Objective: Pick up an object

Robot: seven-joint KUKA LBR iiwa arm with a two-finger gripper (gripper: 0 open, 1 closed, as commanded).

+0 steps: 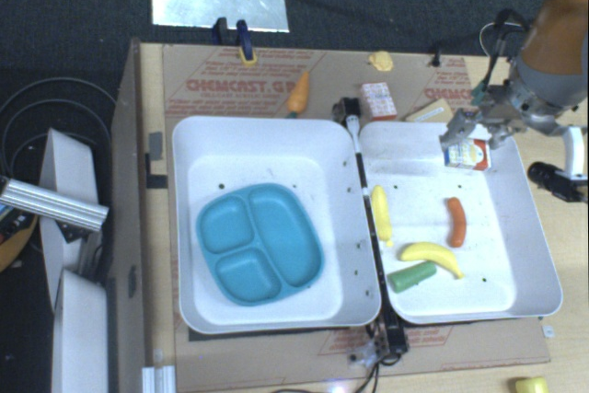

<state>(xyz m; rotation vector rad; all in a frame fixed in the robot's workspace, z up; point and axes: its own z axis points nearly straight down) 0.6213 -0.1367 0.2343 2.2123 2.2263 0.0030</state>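
The right white bin point(534, 290) holds a yellow oblong piece point(380, 213), a red sausage point(456, 222), a yellow banana point(431, 255) and a green cucumber-like piece point(411, 274). A small white carton with red and blue print point(467, 154) sits at the bin's far edge. My gripper point(477, 132) hangs at the far right of that bin, directly over the carton and touching or nearly touching its top. The wrist hides how the carton is held, if at all.
The left white bin point(198, 143) contains a blue divided plate point(260, 242). Behind the bins on the cardboard lie a carrot point(299, 94), a small pink-and-white box point(378, 99) and a yellow scrap point(381, 61). A black divider point(361, 189) runs between the bins.
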